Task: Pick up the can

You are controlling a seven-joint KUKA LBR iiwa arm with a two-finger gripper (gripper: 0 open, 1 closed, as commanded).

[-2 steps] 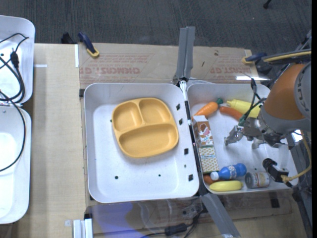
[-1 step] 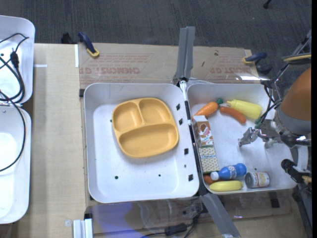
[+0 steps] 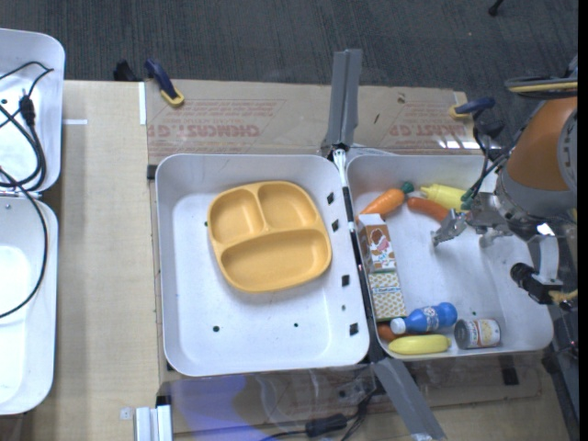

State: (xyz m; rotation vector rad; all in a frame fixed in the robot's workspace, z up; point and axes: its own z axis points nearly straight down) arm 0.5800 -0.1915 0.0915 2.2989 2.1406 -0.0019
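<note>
The can (image 3: 478, 333) is small and silver with a pale label. It lies on its side in the front right corner of the right bin (image 3: 514, 288), just right of a blue bottle. My gripper (image 3: 469, 233) hangs over the middle of that bin, well behind the can and apart from it. Its two metal fingers (image 3: 447, 231) are spread open with nothing between them. The grey arm with its orange band (image 3: 542, 150) comes in from the right.
In the right bin lie a carrot (image 3: 388, 201), a yellow piece (image 3: 444, 194), an orange sausage (image 3: 426, 208), a brown carton (image 3: 378, 251), the blue bottle (image 3: 424, 319) and a yellow banana (image 3: 419, 344). The left bin (image 3: 184, 246) holds an orange divided plate (image 3: 268, 235).
</note>
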